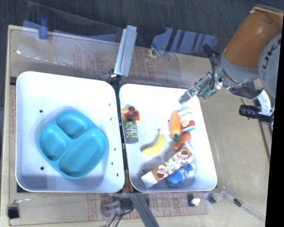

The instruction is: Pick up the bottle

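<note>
A blue bottle (181,176) lies on its side in the right bin (208,156), at its near right corner, beside a long printed carton (168,166). A small green-labelled can (130,131) stands near the bin's left wall. My gripper (189,96) hangs over the far right part of that bin, just above a white-labelled pack (186,116) and an orange carrot (174,122). It is well away from the blue bottle, and nothing is seen held in it.
A yellow banana (154,144) lies mid-bin, and a dark red and orange toy (130,114) sits behind the can. The left bin (30,91) holds a blue divided plate (73,143). A metal bar (125,50) rises between the bins at the back.
</note>
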Tool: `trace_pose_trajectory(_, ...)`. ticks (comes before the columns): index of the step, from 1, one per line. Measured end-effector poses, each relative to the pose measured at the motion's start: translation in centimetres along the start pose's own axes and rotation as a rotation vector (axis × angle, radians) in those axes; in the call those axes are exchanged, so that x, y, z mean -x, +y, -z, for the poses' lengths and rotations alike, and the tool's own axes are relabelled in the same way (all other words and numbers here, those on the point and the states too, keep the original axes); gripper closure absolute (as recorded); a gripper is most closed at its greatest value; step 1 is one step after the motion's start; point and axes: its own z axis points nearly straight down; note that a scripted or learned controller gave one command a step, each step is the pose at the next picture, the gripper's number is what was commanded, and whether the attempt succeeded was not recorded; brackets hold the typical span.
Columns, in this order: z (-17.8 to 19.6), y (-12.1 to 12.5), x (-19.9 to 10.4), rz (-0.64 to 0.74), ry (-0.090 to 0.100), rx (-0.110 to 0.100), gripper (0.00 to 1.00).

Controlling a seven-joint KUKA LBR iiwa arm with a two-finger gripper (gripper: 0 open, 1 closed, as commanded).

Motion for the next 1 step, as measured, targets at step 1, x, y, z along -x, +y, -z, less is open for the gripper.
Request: trace_pose_trajectory(1, 2.35, 1.89, 1.43, 0.375, -0.006, 0.003, 1.00)
